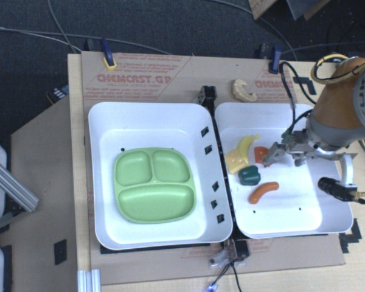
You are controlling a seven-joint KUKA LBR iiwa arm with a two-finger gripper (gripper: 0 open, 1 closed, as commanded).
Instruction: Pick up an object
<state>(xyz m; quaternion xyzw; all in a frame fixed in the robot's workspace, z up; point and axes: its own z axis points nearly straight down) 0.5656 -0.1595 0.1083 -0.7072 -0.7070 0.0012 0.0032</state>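
The gripper (278,154) hung low in the right bin (304,221), near its middle & just right of the toy cluster. Couldn't tell how it was set, too small & dark at the tip. No object seen in it.

Candidates, all in the right bin's left half: yellow banana-like piece (239,154) by the left wall, small red piece (261,154) just beside the gripper tip, dark green piece (250,176) below those, orange sausage-shaped piece (263,191) nearer the front edge, apart from the rest.

To do it well, I'd say: pick one w/ room around it. The red piece was closest but crowded against the yellow one, so a straddle risked nudging both. The orange one looked the cleanest grab; line up across its short width, come straight down, then lift.

Arm (340,111) came in from the bin's right side, orange band over the back-right corner, wrist bent down & pointing left. Left bin (103,181) held a green divided tray (154,184).
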